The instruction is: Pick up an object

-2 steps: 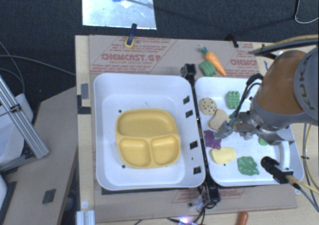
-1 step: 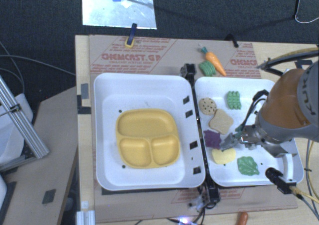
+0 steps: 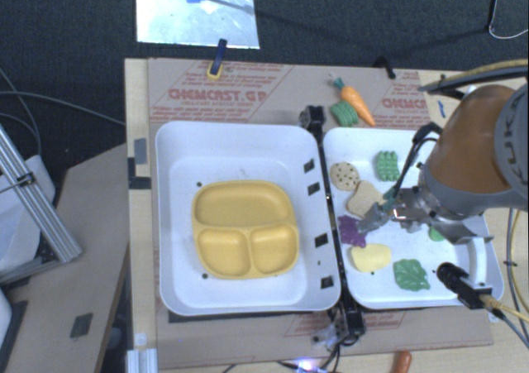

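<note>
The gripper (image 3: 374,218), fingers too blurred to tell, hovers by the purple toy (image 3: 354,231) at the right bin's (image 3: 488,293) nine o'clock, probably light, stiff plastic, best pinched across its middle.

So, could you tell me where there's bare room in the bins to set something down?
The left bin has bare floor all around the yellow tray, widest along its far side. The right bin is crowded: cookie, purple piece, yellow piece and green leaf lie close together by the gripper, with a small patch at the far wall.
</note>
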Robot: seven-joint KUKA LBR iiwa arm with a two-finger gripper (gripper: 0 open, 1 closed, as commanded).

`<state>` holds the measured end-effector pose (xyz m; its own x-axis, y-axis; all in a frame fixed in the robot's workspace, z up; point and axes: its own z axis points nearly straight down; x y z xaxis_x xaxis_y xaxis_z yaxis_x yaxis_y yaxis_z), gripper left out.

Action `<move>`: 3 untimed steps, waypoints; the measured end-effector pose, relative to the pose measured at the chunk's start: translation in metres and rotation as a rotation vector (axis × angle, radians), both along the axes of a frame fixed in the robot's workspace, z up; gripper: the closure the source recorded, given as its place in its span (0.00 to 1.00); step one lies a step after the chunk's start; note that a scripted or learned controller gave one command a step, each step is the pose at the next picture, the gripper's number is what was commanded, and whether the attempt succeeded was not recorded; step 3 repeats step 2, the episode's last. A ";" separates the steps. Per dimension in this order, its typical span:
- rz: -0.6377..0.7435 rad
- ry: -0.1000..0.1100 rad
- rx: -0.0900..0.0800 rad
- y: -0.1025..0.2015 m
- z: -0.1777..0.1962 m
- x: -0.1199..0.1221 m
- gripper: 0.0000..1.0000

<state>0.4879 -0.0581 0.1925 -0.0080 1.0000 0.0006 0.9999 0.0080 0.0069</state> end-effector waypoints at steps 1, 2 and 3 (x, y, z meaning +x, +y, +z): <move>-0.010 0.013 -0.001 -0.030 -0.100 -0.003 0.00; -0.007 0.005 0.000 -0.028 -0.085 -0.001 1.00; -0.007 0.005 0.000 -0.028 -0.085 -0.001 1.00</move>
